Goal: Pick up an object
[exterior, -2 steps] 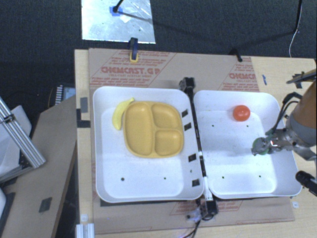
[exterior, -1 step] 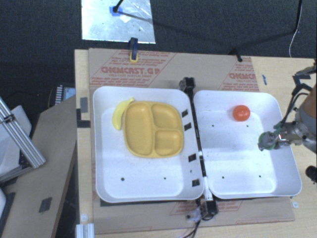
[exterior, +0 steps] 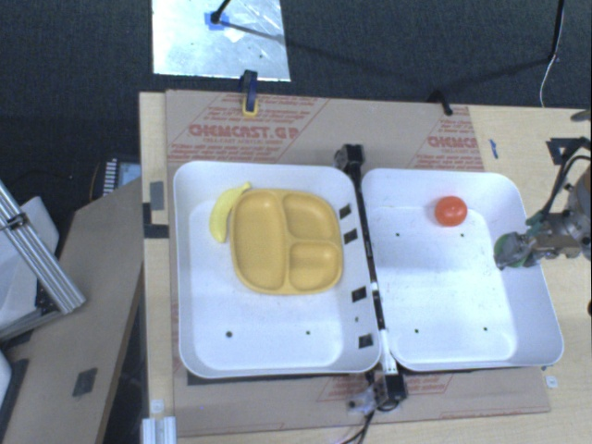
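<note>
Near bin's back: small round orange-red ball [exterior: 450, 211]

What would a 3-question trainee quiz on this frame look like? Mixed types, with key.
1. True or false: the banana lies in the same bin as the orange-red ball.
2. Which item sits nearest the gripper? A) yellow divided plate B) ball C) banana
3. Fill in: the banana touches the plate's ____ edge in the camera view.

Key: 1 false, banana in the left bin, ball in the right bin. 2 B. 3 left.
</note>
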{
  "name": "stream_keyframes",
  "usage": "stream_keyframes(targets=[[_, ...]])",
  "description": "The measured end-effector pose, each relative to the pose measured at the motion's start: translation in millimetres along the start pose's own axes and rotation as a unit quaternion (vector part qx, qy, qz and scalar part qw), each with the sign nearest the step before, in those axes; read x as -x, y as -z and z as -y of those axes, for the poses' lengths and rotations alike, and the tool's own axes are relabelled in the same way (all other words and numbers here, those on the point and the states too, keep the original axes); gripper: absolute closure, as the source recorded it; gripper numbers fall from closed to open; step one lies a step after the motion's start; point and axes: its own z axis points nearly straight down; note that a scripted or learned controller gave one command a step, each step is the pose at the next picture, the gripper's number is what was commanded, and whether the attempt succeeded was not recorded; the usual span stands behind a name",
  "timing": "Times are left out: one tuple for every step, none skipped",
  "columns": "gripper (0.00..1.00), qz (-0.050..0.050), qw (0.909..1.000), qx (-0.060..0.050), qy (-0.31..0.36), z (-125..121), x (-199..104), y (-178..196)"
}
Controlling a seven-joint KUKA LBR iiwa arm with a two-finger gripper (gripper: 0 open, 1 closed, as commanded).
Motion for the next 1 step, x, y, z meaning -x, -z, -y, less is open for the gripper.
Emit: stream_keyframes(targets=[[1.00,-0.002,1.0000,-0.002,0.003,-19.6,-52.0,-12.8]])
